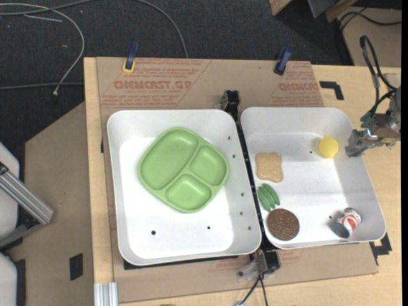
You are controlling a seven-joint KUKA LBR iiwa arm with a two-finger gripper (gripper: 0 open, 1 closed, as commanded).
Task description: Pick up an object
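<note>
The right bin (306,123) holds several small objects. A yellow ball (328,146) lies near its far right side. A tan toast-shaped piece (269,166) sits at the bin's left, with a green leafy piece (268,196) below it and a round brown disc (282,224) at the front rim. A small red, white and grey object (347,220) rests in the front right corner. My gripper (364,140) hangs over the bin's right rim, just right of the yellow ball and apart from it. Nothing shows in its grasp.
The left bin (127,171) holds a green divided plate (183,169). A black clamp (230,99) joins the bins at the back. Blue clips (284,60) pin the cardboard sheet under them. Cables run along the right edge by the arm.
</note>
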